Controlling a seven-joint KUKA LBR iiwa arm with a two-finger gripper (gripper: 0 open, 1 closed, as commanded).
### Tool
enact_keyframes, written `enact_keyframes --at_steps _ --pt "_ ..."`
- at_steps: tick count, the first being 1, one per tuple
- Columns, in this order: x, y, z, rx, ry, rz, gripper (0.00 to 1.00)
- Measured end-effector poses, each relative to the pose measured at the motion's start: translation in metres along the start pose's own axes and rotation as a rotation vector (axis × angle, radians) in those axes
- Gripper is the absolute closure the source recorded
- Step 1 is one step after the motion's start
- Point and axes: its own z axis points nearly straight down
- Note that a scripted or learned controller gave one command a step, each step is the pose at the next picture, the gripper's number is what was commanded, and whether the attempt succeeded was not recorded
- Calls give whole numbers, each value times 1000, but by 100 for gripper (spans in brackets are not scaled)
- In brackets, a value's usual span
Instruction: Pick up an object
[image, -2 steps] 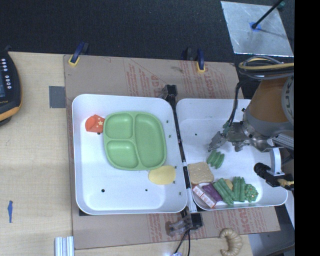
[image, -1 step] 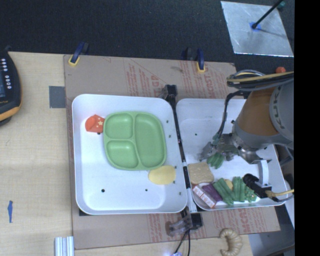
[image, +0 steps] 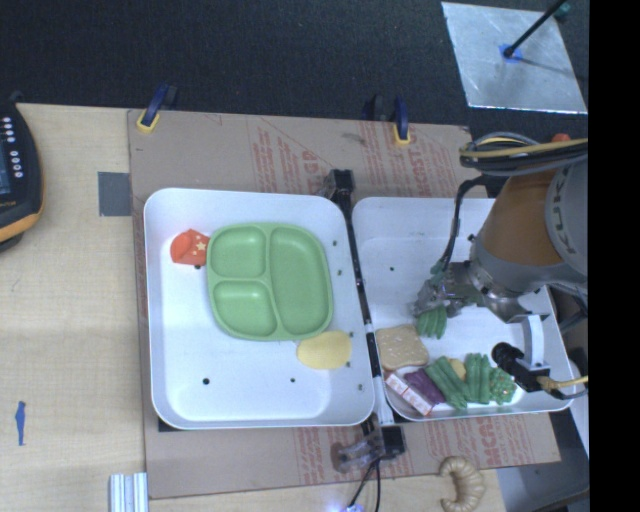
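Blue clamp (image: 401, 122), yellow clamp (image: 152, 110) on cardboard sheet (image: 250, 150).

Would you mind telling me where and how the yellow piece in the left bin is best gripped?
Probably across its narrower middle, coming straight down from above. The yellow piece lies flat as a wide oval, with open floor below it, though the green plate touches its upper edge.

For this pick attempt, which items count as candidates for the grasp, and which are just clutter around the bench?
Candidates, in the bins:
green divided plate
red piece
yellow piece
toast slice
green vegetable by the gripper
green beans

Lying about:
blue clamps
controller pendant
curled tan thing
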Motion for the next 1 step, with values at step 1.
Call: enact_keyframes --at_steps 1 --pt "64 5 -95 -11 3 -7 100"
